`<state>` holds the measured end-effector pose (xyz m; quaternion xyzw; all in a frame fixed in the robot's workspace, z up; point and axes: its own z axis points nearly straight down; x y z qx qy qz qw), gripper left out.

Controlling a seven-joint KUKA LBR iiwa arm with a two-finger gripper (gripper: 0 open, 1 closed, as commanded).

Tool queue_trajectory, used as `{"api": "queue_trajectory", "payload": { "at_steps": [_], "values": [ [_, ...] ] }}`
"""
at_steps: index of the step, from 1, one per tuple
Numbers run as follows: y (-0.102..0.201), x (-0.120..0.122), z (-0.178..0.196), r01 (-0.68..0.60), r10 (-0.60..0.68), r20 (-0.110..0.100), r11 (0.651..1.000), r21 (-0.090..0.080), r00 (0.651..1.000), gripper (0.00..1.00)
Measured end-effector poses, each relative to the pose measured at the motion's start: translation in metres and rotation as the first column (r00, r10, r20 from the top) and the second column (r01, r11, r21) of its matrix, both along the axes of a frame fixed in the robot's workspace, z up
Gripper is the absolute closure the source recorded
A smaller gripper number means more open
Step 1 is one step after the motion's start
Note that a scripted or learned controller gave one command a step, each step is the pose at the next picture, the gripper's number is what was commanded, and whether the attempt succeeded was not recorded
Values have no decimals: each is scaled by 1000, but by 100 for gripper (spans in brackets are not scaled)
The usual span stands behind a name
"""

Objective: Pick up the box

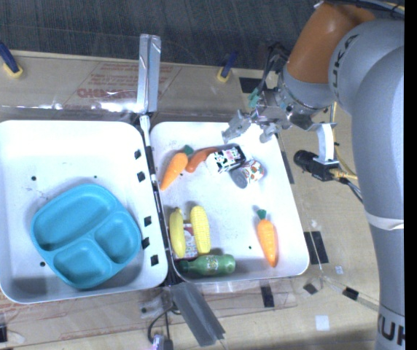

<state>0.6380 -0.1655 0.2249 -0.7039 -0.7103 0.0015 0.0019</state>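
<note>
Camera view: the right bin [285, 257] is being overlooked, with the gripper [254, 126] being held above its far edge.
Claw: fingers [235, 129] are being kept spread wide, with nothing between them.
Box: the small black-and-white carton [227, 158] is lying just below the fingertips, touching a carrot [199, 157] and a crumpled wrapper [248, 172].
Risk: the carrot or wrapper is likely being crowded into the grasp, so the box could be nudged aside or squeezed out.
Left bin: a blue divided tray [84, 233] is being held well apart.
</note>
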Motion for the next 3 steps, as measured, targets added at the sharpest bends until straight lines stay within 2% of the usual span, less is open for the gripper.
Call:
{"api": "queue_trajectory", "payload": {
  "at_steps": [1,2,3],
  "values": [
    [1,1,10,-7,7,-2,1000,0,1000,100],
    [30,5,-109,-21,21,23,1000,-3,1000,100],
    [17,-7,-97,147,-147,1,989,5,989,100]
  ]
}}
